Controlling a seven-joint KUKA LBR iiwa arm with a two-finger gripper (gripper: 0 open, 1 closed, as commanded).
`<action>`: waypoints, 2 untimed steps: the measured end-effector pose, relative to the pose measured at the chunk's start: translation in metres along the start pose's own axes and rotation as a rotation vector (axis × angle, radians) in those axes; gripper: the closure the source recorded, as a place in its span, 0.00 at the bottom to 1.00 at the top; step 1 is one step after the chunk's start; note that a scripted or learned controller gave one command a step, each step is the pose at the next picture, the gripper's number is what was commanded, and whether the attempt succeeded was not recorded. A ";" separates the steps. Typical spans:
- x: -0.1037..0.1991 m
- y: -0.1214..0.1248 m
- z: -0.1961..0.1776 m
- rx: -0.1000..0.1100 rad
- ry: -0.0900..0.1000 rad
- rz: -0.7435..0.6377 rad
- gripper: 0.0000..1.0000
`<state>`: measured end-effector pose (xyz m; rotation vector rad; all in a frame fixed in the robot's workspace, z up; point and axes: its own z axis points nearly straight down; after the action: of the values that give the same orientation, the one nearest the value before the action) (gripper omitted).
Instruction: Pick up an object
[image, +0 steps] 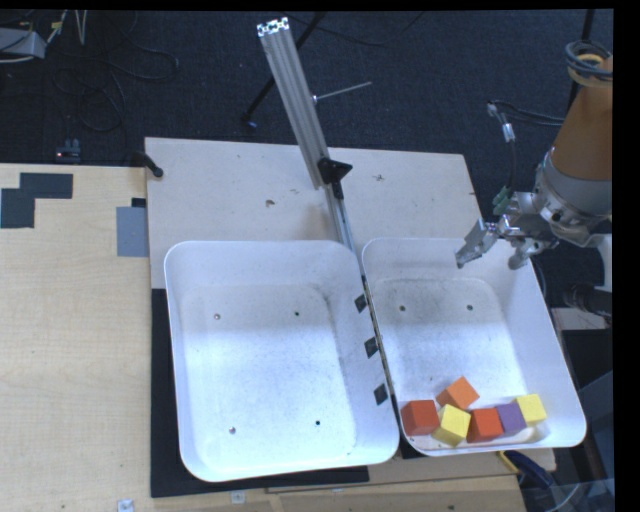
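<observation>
With nothing yet lifted, the grey arm's two-finger pincer (492, 246) hung with fingers apart and empty above the right shallow white plastic bin's (560, 345) far rim, well apart from the coloured foam cubes (473, 412) clustered at its near edge.

arm (580, 140): above right bin's (530, 300) far corner | blocks (475, 412): clustered at its near edge | left bin (190, 300)

- The table (70, 330) is light wood, with a pale board (240, 190) laid on it.
- Two shallow white bins, the left bin (260, 360) and the right bin (470, 330), sit touching side by side.
- A black mat (160, 400) shows under the left bin.
</observation>
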<state>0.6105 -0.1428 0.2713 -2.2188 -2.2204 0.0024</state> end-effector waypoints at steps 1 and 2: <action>-0.010 -0.026 0.119 0.009 0.002 0.001 0.00; 0.005 -0.076 0.065 -0.001 0.001 0.003 0.00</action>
<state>0.5338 -0.1374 0.2069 -2.2227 -2.2171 0.0002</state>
